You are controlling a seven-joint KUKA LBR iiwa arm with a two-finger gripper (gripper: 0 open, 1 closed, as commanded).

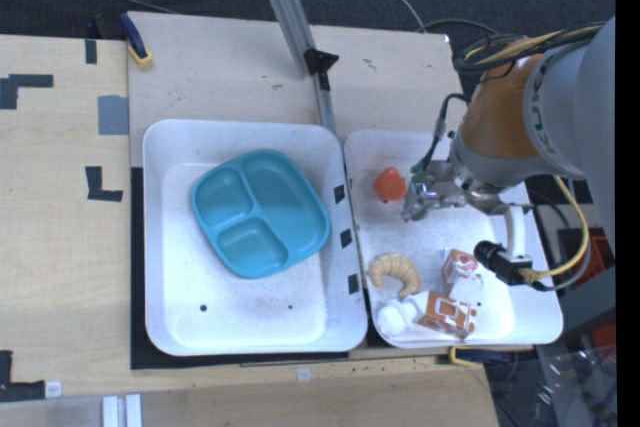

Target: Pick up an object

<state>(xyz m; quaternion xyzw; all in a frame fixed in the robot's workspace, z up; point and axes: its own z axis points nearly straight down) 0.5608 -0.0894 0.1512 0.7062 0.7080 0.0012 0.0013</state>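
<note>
In the right bin [520, 320] lie a small red-orange ball-like object [389, 183] at the upper left, a tan croissant-shaped piece [394, 271], a white lump [395, 318] at the front left, and two orange-and-white cartons [461, 270] [446, 312] at the front. My gripper [418, 200] hangs low over the right bin, just right of the red object and close to it. Nothing shows between its fingers.
The left bin [175, 315] holds a turquoise divided plate [261, 211], lying flat. A metal pole [285, 0] slants down from the top to the seam between the bins. The arm and its cables cover the right bin's far right side.
</note>
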